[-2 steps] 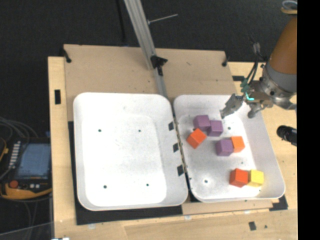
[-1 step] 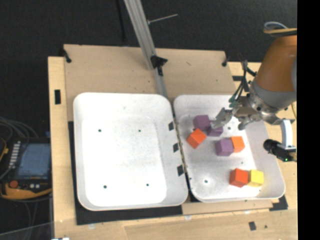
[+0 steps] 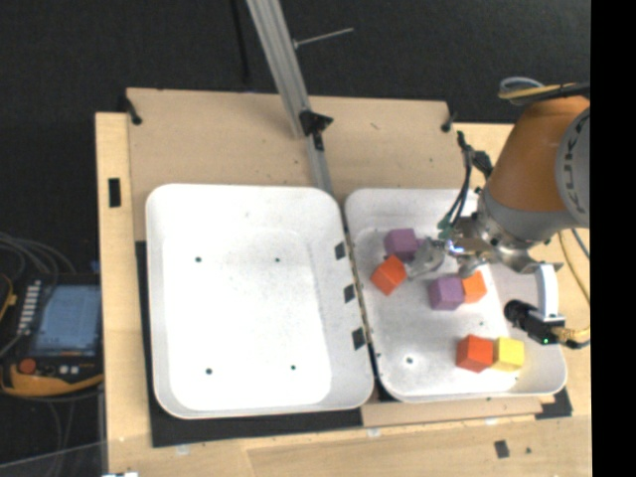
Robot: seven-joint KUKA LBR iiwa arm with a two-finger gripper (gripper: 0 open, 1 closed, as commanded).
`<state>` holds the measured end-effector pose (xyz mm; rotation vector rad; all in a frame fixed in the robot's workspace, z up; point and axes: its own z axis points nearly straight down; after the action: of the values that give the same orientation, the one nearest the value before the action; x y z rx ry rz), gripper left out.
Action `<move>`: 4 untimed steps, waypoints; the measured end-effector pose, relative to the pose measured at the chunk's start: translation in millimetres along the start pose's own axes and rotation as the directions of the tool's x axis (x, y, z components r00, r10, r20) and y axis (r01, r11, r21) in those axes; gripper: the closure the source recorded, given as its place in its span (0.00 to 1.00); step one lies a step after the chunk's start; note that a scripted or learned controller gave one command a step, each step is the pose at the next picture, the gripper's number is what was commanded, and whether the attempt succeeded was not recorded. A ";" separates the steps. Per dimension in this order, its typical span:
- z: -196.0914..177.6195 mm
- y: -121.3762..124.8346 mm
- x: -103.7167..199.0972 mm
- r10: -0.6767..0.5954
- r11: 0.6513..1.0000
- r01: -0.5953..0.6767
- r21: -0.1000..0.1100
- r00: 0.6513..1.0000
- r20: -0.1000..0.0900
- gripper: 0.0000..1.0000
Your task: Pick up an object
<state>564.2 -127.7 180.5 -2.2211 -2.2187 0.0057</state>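
Near front rim of right bin [image 3: 467, 394]: red-orange block [image 3: 476, 352] touching yellow block [image 3: 510, 353]. Gripper [image 3: 429, 257] low in same bin, among purple block [image 3: 400, 242], orange block [image 3: 389, 274], second purple block [image 3: 446, 291] and small orange block [image 3: 474, 286]. Finger spread unclear, grasp impossible to judge. Left bin [image 3: 248, 296] alongside.

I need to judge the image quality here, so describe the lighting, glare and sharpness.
Camera view: even overhead light, soft shadows under the blocks; the left bin is bright white with little surface detail; the floor around the bench is near black; the tool is slightly blurred; the purple block and yellow block have soft edges.
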 end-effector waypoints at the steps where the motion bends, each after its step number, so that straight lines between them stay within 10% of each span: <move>1: 45.7 2.4 6.7 0.005 1.000 -0.005 -0.008 1.000 0.004 0.00; 2: 31.4 4.3 5.8 0.008 1.000 -0.008 -0.014 1.000 0.001 1.00; 4: -82.0 8.4 -5.7 -0.004 1.000 0.004 -0.013 1.000 0.001 1.00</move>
<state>572.9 -133.4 262.5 -2.2234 -2.2295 -0.0075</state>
